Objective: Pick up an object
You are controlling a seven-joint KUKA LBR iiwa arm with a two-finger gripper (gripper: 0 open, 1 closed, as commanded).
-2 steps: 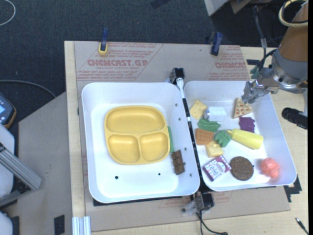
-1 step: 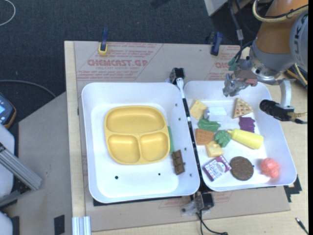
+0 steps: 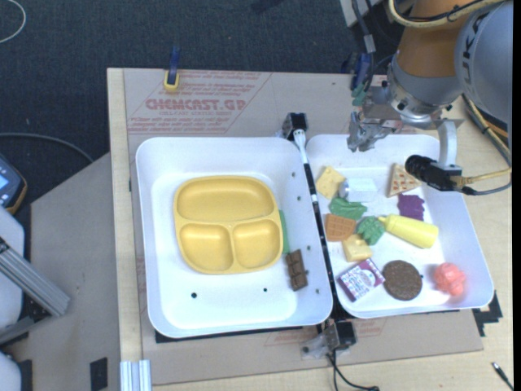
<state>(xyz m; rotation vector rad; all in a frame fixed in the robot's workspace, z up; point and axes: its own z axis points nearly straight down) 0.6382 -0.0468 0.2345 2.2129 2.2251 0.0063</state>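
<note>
Currently the tool (image 3: 364,137) hangs over the upper left corner of the right-hand shallow white bin (image 3: 476,247), in the upper right of the frame, at the end of the grey arm with its orange band (image 3: 435,23). Its dark fingers point down toward the bin floor, but from this slanted height I cannot tell how they stand, and nothing shows between them, so no object looks taken yet.

Every candidate lies below and to the right of the tool in the frame. Nearest are the pale yellow cheese-like wedge (image 3: 329,181) just below it and the tan triangular pizza slice toy (image 3: 401,181) off to its right. Further down sit the green leafy toy (image 3: 348,208), the yellow banana-shaped piece (image 3: 413,230) with its long axis running left to right and slightly downward, the round brown patty (image 3: 402,279), the pink lumpy toy (image 3: 448,278) and the small maroon packet (image 3: 359,278).

The left-hand white bin (image 3: 155,218) holds a yellow three-compartment plastic tray (image 3: 227,222) and a small brown chocolate-like bar (image 3: 295,269) beside it, well apart from the tool.

By my judgement the wedge is the easy target, calling for only a short shift downward in the frame before descending
</note>
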